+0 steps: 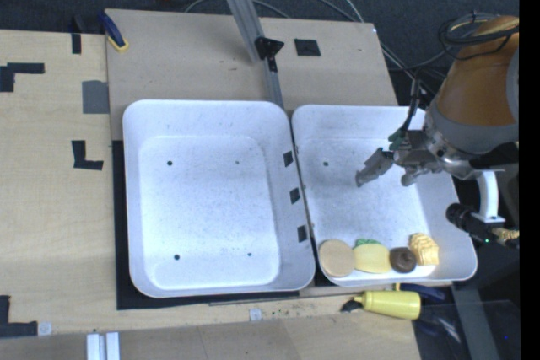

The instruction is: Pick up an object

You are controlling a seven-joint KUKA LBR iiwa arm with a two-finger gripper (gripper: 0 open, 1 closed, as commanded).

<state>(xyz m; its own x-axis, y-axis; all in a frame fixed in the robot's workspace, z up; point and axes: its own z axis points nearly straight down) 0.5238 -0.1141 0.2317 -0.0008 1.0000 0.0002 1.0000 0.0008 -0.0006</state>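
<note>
Objects to pick: a row of small play-food pieces lies along the near edge of the right bin (pixel 337 126), toward its near right corner.
Row, from its left end: a tan round disc (pixel 336 258), a small green piece (pixel 365 244) mostly hidden behind the next one, a pale yellow oval piece (pixel 372 259), a dark brown ring like a doughnut (pixel 403 260), a yellow ridged piece (pixel 423 249).
Spacing: neighbours touch or overlap, so no piece stands free.
Long axis: the row as a whole runs parallel to the bin's near edge; the yellow oval lies lengthwise along that same line; the disc and ring are round and point no way.
Gripper (pixel 390 169): over the middle of the right bin, well short of the row, with one finger stretched toward the left bin (pixel 139 181) and the other nearer the wrist; they stand apart with nothing between them.
Step in hand: by my judgement, approach; no piece is reached yet.
Doing it well: pick an end piece, the tan disc or the ridged piece, since one flank is free; set the fingers across the row's line, come straight down, and keep off the bin's near wall.
Risk: closing on two touching pieces at once, or nudging one up the sloped rim.
</note>
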